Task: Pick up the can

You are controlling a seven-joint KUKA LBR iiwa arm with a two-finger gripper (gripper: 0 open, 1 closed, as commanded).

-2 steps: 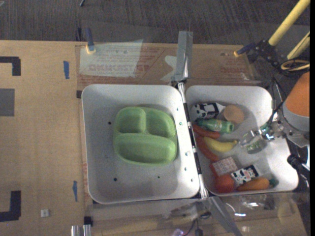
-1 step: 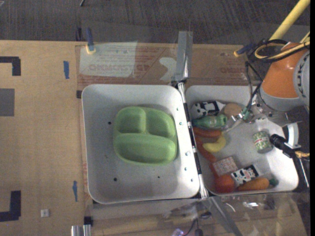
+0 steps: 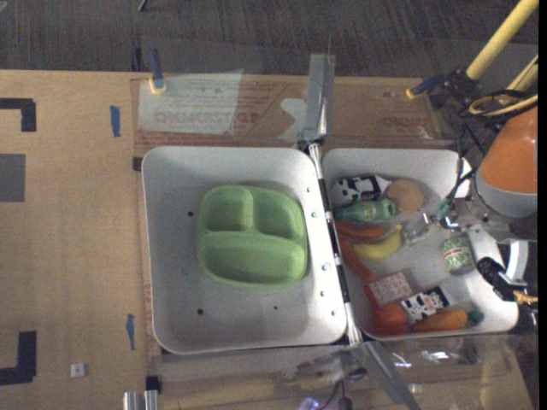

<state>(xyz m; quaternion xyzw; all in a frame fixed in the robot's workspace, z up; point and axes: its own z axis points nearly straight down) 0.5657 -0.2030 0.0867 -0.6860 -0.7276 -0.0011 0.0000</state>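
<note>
You found the can (image 3: 458, 254) at 3 o'clock in the right bin (image 3: 444, 155), beside the banana (image 3: 381, 246). Judged light, rigid, slick-walled; grip across its sides. Label green, wording unreadable. Gripper (image 3: 451, 222) hovered just above it; spread could not be told.

We record, relative to the green divided tray (image 3: 253, 234) in its white bin (image 3: 162, 254): to its right, a yellow banana (image 3: 380, 247), an orange carrot (image 3: 441, 319), a black-and-white cow-patterned carton (image 3: 357, 188), and a green-labelled can (image 3: 458, 254).
</note>
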